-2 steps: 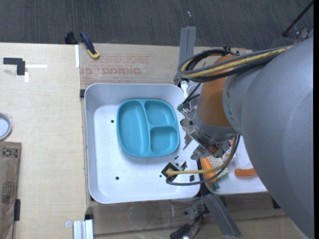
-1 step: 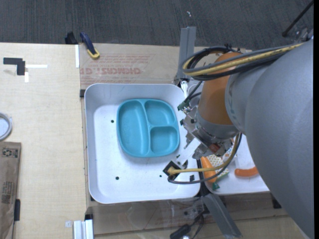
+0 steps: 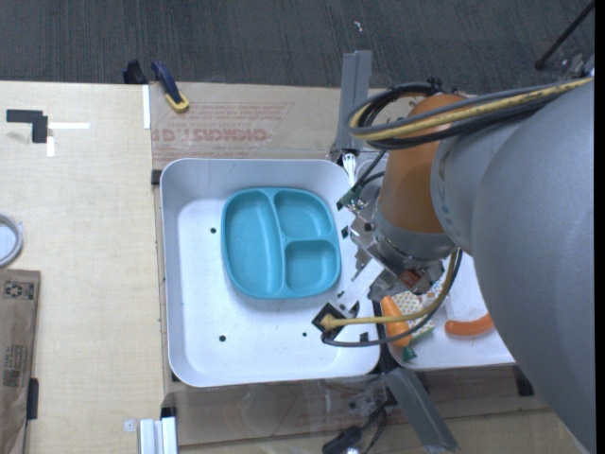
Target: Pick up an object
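Step in hand: approach, nothing yet secured. The claw [image 3: 386, 287] hangs over the wall shared by the two bins, masked by the wrist; whether it is open or shut, or has hold of anything, cannot be told. Candidates: a pale lattice-patterned piece [image 3: 406, 303] and a short orange piece [image 3: 397, 322] just beside the claw in the right-hand bin [image 3: 458, 353]; a longer orange piece [image 3: 470, 326] near, toward view-right; a blue divided plate [image 3: 281, 244] toward view-left, in the left-hand bin [image 3: 198, 348]. Next move, as judged: centre over one small piece, clear of the wall, then close

Red lettering on cardboard [image 3: 222, 121], too blurred to read
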Robot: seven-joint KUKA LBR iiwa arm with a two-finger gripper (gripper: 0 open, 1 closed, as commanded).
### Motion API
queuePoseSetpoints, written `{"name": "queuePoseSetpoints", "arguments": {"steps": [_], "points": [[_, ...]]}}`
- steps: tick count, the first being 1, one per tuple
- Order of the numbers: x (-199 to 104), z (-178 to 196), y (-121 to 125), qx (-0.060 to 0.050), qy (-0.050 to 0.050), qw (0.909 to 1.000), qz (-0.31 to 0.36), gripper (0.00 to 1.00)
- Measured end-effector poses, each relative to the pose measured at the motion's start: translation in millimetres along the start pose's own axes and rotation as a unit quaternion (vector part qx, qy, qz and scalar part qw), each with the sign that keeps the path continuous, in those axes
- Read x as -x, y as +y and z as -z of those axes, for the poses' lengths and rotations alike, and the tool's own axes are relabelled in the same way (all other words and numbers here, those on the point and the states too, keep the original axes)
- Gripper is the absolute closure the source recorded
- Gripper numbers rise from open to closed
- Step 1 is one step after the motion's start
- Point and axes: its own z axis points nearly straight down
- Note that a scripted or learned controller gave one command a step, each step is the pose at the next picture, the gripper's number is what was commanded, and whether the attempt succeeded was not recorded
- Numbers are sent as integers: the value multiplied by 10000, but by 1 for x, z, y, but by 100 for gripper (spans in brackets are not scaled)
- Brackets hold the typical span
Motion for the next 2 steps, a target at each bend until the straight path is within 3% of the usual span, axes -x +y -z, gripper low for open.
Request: {"name": "queuePoseSetpoints", "arguments": {"steps": [1,2], "points": [[-43,84,29,29,74,9998,-170,100],[-43,83,29,26,68,9998,-170,0]]}}
